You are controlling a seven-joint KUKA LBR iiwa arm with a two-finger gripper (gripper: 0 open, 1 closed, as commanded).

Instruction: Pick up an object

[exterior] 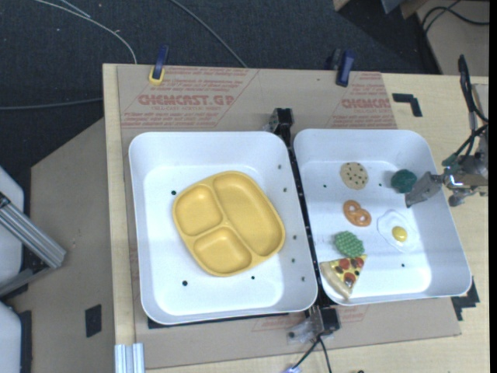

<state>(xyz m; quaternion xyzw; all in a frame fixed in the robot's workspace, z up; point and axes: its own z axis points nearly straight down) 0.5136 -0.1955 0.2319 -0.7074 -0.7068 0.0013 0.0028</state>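
The right bin [443, 278] holds several toy foods. A chocolate-chip cookie [354, 176] lies at the back, with a brown pretzel [357, 213] below it. A dark green round piece [403, 180] sits near the bin's right wall, and a fried egg [398, 232] lies in front of it. A green leafy piece [349, 244] rests above a pizza slice [342, 274] at the front left corner. My gripper [435, 185] hangs at the bin's right rim, just right of the dark green piece, with little of the arm in view.
The left bin [147, 208] carries a yellow three-compartment plate [227, 222]. A black clamp [281, 120] sits at the back between the bins. Blue clips [343, 67] hold the cardboard base. Cables run along the right edge [474, 107].
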